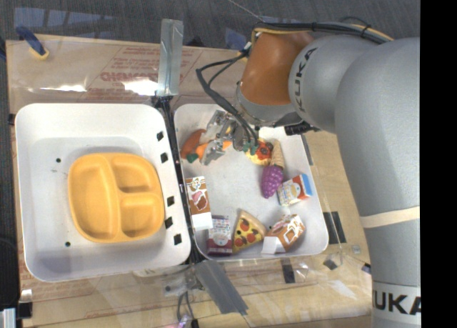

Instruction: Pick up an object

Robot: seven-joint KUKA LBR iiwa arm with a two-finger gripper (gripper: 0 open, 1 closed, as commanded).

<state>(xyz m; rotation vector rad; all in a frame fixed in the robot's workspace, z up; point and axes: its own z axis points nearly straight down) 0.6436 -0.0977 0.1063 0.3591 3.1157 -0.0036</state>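
Yellow divided tray (pixel 114 195) lies in left bin (pixel 28 176). Right bin (pixel 314 230) holds the toy food: carrot (pixel 193 143) at upper left, chocolate carton (pixel 198 195) along left wall, pizza slice (pixel 248 230) near front, purple grapes (pixel 271 179) mid-right, small milk carton (pixel 294 190) beside them. Claw (pixel 227 131) low over carrot end; grip state cannot be made out.

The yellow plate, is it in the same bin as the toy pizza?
No, the yellow plate lies in the left bin; the toy pizza lies in the right bin.
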